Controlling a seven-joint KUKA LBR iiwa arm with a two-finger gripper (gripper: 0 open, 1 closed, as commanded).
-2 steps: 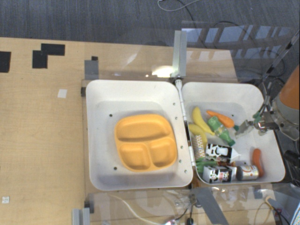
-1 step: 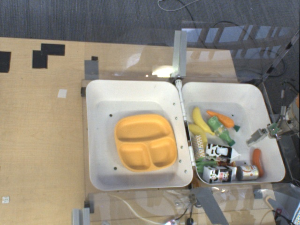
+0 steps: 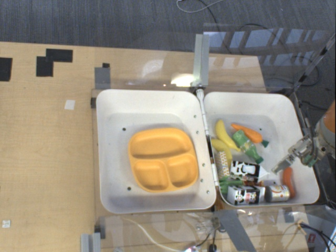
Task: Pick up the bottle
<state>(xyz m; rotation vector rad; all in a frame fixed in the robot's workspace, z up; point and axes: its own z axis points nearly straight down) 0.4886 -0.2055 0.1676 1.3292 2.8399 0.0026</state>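
Nothing is lifted yet: my gripper point(image 3: 290, 160) hangs empty, fingers parted, near the right bin's point(image 3: 294, 109) right edge; the green bottle point(image 3: 247, 145) lies untouched mid-bin.

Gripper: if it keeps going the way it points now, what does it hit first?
The gripper points down-left in the right bin. First in line looks like the black-and-white carton, possibly bare bin floor before it; height is unclear. The green bottle lies above that line.
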